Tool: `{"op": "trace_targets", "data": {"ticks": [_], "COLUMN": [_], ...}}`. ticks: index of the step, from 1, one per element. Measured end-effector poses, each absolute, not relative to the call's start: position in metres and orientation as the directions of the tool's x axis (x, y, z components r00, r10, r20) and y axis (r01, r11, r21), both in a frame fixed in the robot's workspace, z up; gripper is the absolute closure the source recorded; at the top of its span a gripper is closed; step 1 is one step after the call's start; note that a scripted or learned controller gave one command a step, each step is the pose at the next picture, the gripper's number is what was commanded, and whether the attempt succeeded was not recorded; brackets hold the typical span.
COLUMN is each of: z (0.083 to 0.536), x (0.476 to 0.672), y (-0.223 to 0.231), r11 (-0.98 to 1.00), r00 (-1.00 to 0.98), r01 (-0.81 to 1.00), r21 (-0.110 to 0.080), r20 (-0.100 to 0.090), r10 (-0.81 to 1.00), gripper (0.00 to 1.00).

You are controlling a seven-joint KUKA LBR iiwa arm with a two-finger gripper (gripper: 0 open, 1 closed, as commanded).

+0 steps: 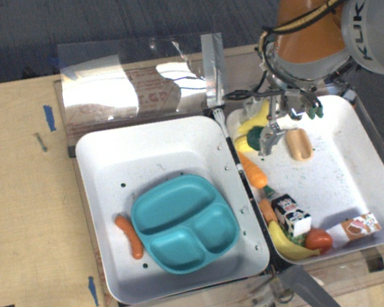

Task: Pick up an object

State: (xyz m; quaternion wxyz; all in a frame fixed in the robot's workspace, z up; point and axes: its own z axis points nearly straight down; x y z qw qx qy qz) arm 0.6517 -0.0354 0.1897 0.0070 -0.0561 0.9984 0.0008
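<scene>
1. Camera view, looking down on the bench: we find the arm [342, 5] reaching in from the right, with the gripper [273, 131] lowered over the far left part of the right bin [372, 176].

2. Grip: we cannot tell how the gripper is set, since wrist, cables and clutter crowd that spot. We see nothing lifted clear of the bin floor, so we record no object as held.

3. Candidate objects nearest the gripper: a yellow item [250, 133] lies just beside it against the bin's left wall, and a tan bread roll [298, 144] lies just to its right on the floor.

4. Other contents of the right bin: an orange carrot [253, 172] along the left wall, a black-and-white carton [291, 214], a banana [288, 245], a red tomato [318, 239] and a small juice box [361, 226] near the front edge. All appear at rest.

5. Left bin [104, 157]: it holds a teal divided plate [183, 221] and an orange sausage-shaped piece [129, 236] touching the plate's left edge, both well apart from the gripper.

6. Assessment: we judge the approach made and the grasp unconfirmed. Securing one object and raising it free of the bin remain outstanding.
</scene>
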Motion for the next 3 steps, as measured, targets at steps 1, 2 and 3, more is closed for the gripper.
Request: {"op": "trace_targets", "data": {"ticks": [1, 2, 3], "z": [0.245, 0.255, 0.267], "x": [0.669, 0.670, 0.672], "y": [-0.016, -0.016, -0.015], "r11": [1.000, 1.000, 1.000], "r00": [-0.999, -0.999, -0.999], "r01": [0.030, 0.029, 0.028], "r21": [0.002, 0.002, 0.002], "r20": [-0.013, -0.020, -0.029], "r10": [0.030, 0.029, 0.028], "gripper": [1.00, 1.00, 1.00]}}
